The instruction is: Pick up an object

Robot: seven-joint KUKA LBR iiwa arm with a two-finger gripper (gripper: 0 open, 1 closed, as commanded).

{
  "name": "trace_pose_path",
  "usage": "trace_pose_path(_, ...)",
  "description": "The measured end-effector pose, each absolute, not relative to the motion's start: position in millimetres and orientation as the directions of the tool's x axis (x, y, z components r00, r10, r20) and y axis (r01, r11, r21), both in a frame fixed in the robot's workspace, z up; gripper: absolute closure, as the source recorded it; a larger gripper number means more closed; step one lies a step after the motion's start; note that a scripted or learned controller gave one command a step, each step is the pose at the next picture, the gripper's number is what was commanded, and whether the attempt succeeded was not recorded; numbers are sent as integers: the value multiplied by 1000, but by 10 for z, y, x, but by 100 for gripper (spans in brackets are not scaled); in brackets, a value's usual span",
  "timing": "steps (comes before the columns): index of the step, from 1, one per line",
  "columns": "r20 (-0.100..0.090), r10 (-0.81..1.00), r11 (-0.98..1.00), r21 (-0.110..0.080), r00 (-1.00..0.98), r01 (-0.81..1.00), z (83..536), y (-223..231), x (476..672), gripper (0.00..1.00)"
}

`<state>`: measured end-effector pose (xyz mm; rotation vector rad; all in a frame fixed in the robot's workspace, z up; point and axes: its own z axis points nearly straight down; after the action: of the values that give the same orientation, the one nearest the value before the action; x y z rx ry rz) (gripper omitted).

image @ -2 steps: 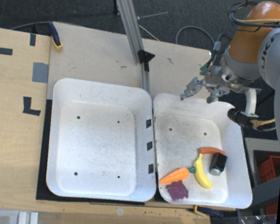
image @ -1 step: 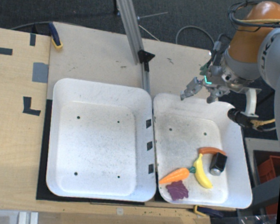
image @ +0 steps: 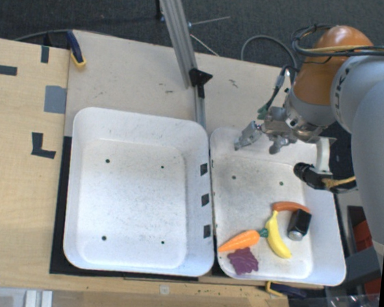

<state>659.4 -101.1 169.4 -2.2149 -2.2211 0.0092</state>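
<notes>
Since our gripper (image: 257, 141) hangs with fingers spread and nothing between them at the far rim of the right bin (image: 323, 267), we should drop straight over the banana (image: 277, 239) near its front edge.

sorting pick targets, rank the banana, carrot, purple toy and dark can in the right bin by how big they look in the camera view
1. carrot and banana: look about alike, not ranked apart
2. purple toy
3. dark can: close to the purple toy, so unsure
</notes>
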Motion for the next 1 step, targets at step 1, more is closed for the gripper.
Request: trace_pose_path(1, -1, 1000, 2, -6, -2, 1000, 1254, -1001, 6563, 0)
